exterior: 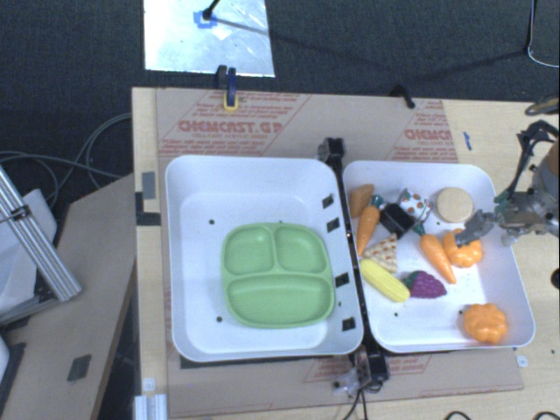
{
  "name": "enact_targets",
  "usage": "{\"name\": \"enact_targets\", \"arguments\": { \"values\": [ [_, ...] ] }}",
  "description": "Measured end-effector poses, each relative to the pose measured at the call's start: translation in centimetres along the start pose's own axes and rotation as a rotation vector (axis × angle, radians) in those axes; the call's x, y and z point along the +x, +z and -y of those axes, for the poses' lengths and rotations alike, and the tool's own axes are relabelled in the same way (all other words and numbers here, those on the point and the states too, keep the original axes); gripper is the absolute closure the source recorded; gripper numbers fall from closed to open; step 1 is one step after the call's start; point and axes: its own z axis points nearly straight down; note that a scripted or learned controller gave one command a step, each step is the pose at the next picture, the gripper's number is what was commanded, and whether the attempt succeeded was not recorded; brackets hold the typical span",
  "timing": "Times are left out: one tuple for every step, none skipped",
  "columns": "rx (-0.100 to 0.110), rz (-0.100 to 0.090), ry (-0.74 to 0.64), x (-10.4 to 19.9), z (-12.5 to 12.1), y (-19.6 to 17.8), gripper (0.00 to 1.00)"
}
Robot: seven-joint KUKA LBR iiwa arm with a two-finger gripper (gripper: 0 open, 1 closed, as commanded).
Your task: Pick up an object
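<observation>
Over the right bin (512, 274), my tool (477, 228) hangs by an orange pepper (464, 252); its opening I cannot tell. Pepper looks light, hard, slick; grip its middle

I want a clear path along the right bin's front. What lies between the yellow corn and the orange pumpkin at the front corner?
In the camera view, the purple grapes lie just right of the corn; from there to the pumpkin is bare white bin floor.

Arm end at right edge: gripper (477, 228) is grey metal, slim fingers, darker boxy body behind. Thin dark cable loops above it beside an upright rod. Sliver of orange band at far right.
</observation>
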Motion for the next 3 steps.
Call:
{"name": "enact_targets", "arguments": {
  "values": [
    [-0.009, 0.002, -0.003, 0.0, -0.2, -0.5, 0.00],
    [-0.005, 0.001, 0.000, -0.5, 0.0, 5.6, 0.00],
    [-0.005, 0.000, 0.000, -0.4, -0.4, 11.9, 0.00]
  ]
}}
